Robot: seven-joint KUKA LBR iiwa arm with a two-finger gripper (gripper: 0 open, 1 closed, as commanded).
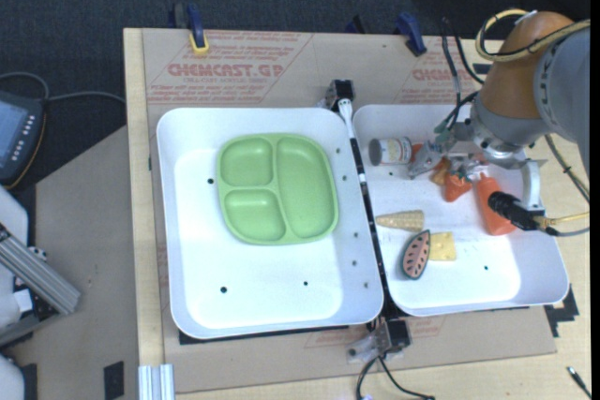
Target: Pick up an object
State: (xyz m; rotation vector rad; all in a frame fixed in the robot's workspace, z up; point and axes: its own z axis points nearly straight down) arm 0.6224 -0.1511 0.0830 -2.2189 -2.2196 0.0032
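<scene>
The arm reaches over the far right part of the right bin (534,281), its grey wrist and orange band above the bin's far right corner; the gripper (454,166) is low inside the bin, near the far wall, amid a cluster of small things. Whether it grasps anything cannot be told from here, since the wrist hides much of it and the parts beneath blur together.

Just beside the gripper, toward the bin's middle, lies an orange piece (456,187); it seems to touch the gripper's underside, though the view is too poor to be sure. A larger orange carrot-like toy (492,209) lies near the right wall, with a black part of the arm's gear across it. A small jar (391,150) lies on its side near the far left corner of this bin; a pale wedge (400,220) sits by the left wall, and a watermelon slice (416,255) touches a yellow cracker (442,246) nearer the front.

The left bin (187,295) carries a green divided plate (278,188), set toward its far side.
</scene>
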